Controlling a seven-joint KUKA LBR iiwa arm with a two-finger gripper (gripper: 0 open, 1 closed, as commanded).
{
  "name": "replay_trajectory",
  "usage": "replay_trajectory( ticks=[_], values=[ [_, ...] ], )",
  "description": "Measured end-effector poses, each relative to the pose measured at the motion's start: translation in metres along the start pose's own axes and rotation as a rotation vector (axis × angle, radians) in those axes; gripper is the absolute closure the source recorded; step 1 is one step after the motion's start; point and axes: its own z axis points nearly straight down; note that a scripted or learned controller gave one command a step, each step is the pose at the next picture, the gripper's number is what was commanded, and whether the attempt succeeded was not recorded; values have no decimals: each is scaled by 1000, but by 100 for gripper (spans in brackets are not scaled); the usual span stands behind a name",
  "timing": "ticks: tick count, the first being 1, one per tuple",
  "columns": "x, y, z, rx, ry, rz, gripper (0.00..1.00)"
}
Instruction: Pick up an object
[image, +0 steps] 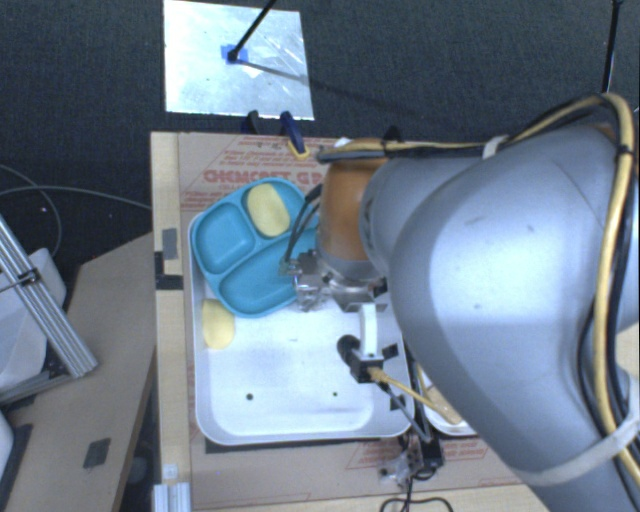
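Looking down, you find the hand (312, 290) low at the blue divided tray (238, 262) in the left bin (300, 425); you cannot tell its grip. One yellow piece (267, 209) sits in the tray, another (217, 324) beside it.

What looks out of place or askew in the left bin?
The blue tray lies askew, turned at an angle to the walls of the bin and pushed into its far corner. One yellow piece sits in a tray compartment; another lies outside it on the bin floor. The gripper is at the tray's right edge.
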Motion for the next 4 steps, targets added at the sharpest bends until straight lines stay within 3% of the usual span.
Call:
replay_trajectory(
  ticks=[1, 2, 3, 4],
  values=[
    [33, 65, -247, -21, 7, -4, 100],
    [96, 82, -222, -4, 5, -5, 100],
    [72, 81, -183, -1, 2, 3, 100],
    [29, 39, -263, -1, 2, 4, 100]
  ],
)
